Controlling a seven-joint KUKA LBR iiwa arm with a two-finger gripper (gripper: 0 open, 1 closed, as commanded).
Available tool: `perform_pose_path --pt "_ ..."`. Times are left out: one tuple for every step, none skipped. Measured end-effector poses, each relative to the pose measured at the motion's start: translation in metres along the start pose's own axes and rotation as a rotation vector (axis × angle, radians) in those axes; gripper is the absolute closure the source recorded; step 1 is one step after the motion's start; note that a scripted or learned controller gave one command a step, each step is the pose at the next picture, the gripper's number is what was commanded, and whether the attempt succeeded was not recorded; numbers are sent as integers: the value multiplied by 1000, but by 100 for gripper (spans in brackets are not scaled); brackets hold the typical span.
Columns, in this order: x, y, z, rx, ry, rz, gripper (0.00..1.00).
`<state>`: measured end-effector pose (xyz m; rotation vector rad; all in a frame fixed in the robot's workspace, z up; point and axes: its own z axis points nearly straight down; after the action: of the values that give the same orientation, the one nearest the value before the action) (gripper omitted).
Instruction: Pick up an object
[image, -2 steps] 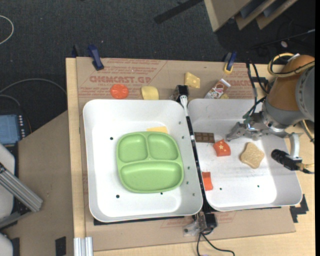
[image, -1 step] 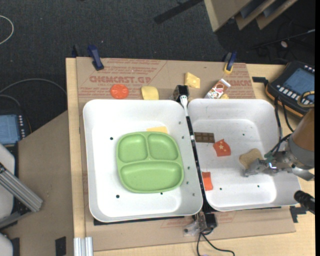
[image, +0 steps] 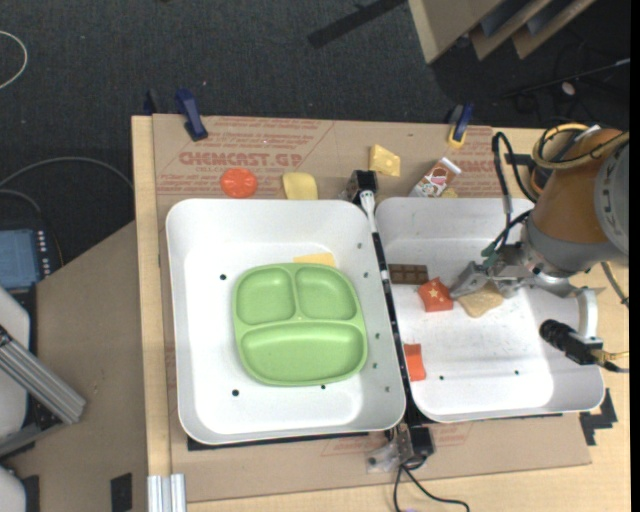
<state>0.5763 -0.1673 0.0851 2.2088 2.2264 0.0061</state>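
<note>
Right bin (image: 520, 395), fingers (image: 470, 284) indistinct

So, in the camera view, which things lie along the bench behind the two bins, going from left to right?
Orange round piece → yellow piece → black and white object → yellow wedge → small red and white packet.

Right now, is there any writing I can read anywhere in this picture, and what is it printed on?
"CHEMCAST" then roughly "G.P", in red on the brown board under the bins; the ending is unclear.
Smaller red lines above and below it: too blurred to read.
Small red and white packet behind the right bin: print too small to read.
</note>
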Motion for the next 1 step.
perform_pose_path --pt "-4 -3 -11 2 -1 7 100"
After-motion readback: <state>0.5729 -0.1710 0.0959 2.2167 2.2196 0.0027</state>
